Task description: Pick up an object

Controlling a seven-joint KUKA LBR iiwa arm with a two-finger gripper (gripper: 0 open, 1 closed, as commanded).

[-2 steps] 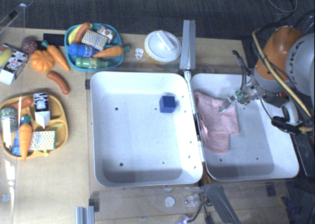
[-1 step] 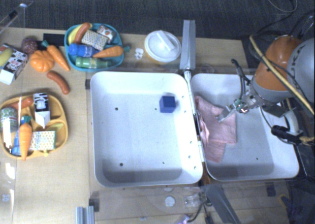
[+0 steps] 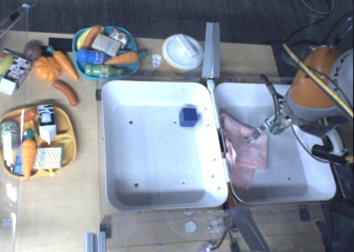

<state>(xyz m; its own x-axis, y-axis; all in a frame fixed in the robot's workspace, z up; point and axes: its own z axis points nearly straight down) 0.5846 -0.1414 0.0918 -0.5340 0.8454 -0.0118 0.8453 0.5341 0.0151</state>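
A small blue cube [image 3: 188, 116] lies in the left bin [image 3: 138, 184], toward its upper right. A crumpled pink cloth [image 3: 242, 150] lies in the right bin [image 3: 298, 187] against its left wall. My gripper [image 3: 260, 132] hangs over the right bin at the cloth's upper right edge, its fingers pointing down and left. The grey arm with its orange band [image 3: 312, 85] reaches in from the right.
Left of the bins stand a blue bowl [image 3: 105, 51] and a yellow tray [image 3: 38, 143], both filled with toy food; loose toy vegetables [image 3: 52, 68] lie between them. A white lidded container [image 3: 182, 51] sits behind the left bin. Cables run at the right.
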